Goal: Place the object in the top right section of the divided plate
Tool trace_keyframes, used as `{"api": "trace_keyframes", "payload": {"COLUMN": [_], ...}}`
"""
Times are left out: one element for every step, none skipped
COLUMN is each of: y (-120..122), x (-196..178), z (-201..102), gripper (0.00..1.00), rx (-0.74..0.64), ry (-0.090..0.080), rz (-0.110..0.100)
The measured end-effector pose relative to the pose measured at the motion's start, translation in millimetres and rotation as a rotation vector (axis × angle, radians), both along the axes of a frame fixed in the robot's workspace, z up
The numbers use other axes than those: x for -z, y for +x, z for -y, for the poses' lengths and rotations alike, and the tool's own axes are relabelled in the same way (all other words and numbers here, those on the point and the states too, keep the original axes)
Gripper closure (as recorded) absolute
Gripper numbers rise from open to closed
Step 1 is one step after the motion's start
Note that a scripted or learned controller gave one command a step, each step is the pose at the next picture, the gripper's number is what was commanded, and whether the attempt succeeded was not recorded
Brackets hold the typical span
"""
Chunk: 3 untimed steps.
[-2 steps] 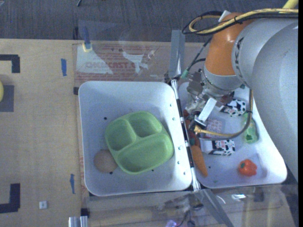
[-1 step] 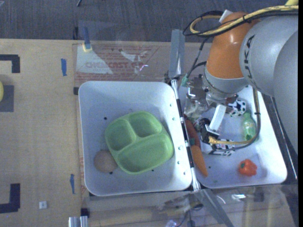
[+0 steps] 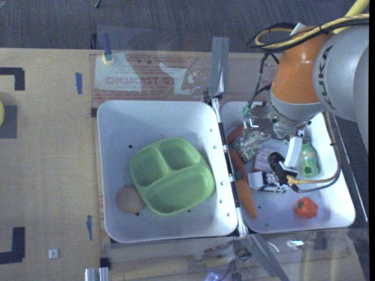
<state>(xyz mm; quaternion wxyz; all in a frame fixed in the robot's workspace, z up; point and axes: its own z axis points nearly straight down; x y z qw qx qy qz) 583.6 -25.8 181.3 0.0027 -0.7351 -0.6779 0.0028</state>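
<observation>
The green divided plate (image 3: pixel 171 175) lies in the left bin (image 3: pixel 117 127), with two small sections on its far side and one large section nearer me. Nothing lies in any section. My gripper (image 3: pixel 259 147) hangs below the orange wrist band over the far left part of the right bin (image 3: pixel 340 215), lowered among the objects there. Under and around it are a crumpled greenish item (image 3: pixel 248 148) and reddish pieces (image 3: pixel 235 136) against the bin's left wall. The arm hides what lies directly beneath it.
A beige round object (image 3: pixel 129 199) rests in the left bin against the plate's lower left edge. The right bin also holds a carrot (image 3: pixel 246 198), a red pepper (image 3: pixel 306 207), a green bottle (image 3: pixel 309 160) and a small black-and-white item (image 3: pixel 265 180).
</observation>
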Motion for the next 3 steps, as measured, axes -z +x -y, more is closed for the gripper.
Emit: {"api": "trace_keyframes", "payload": {"y": [1,-8,56], "x": [9,-40,-148], "z": [82,170,170], "gripper": [1.0,1.0,1.0], "rx": [0.318,0.163,0.128], "ry": [-0.003,-0.002,-0.002], "rz": [0.002,0.004,0.004]}}
